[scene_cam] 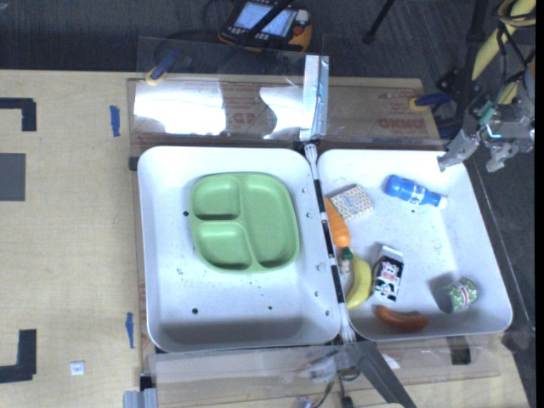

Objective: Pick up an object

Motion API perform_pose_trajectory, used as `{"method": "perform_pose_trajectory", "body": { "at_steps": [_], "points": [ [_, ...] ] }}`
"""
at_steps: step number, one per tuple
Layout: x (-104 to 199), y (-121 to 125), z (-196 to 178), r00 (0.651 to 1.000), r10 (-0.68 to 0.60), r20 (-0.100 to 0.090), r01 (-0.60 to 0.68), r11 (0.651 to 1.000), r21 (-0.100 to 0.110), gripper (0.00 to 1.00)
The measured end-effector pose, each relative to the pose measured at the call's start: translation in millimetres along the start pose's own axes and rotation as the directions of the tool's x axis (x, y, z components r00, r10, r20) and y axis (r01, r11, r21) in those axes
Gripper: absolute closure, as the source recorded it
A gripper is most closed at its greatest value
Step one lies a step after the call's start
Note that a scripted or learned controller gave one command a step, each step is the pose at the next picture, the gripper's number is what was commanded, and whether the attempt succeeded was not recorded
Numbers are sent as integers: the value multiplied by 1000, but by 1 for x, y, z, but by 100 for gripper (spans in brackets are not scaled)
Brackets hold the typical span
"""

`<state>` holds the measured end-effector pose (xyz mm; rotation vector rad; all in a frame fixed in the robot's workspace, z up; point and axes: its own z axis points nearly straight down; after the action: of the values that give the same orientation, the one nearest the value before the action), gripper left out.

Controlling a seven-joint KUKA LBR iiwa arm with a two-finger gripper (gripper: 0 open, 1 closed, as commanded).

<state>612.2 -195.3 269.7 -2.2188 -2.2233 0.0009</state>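
Near edge first, lower right of the frame. A reddish-brown sausage-shaped item (pixel 401 318) lies by the front wall of the right bin (pixel 476 228). Just above it, a yellow banana (pixel 359 284) beside a small black-and-white carton (pixel 388 279), close together, maybe touching. To their right sits a green patterned can-like thing (pixel 459 295), on its side or tilted, can't tell which.

Mid bin: an orange carrot-like piece (pixel 337 228) hugs the divider, and a flat checkered packet (pixel 351 202) lies tilted just above it. A blue bottle (pixel 413 191) lies on its side, well apart from the rest.

The left bin (pixel 161 228) holds a green three-compartment plate (pixel 245 221), smooth plastic.

Far right, upper frame: the gripper (pixel 455 153) hangs over the right bin's back corner rim, nothing between the fingers. Can't tell how wide they stand.

Risks, as I judge them:
- The bottle is round and slick, so it likely rolls under a pinch.
- The banana, carton and carrot piece are crowded against the divider; fingers may hit the wall or a neighbour.
- The packet is flat, with little to grip.
- The bottle looks the cleanest target.
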Motion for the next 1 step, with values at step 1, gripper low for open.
{"method": "perform_pose_trajectory", "body": {
  "at_steps": [1],
  "points": [
    [15, 45, 129, 998, -70, 0, 70, 998, 0, 0]
  ]
}}
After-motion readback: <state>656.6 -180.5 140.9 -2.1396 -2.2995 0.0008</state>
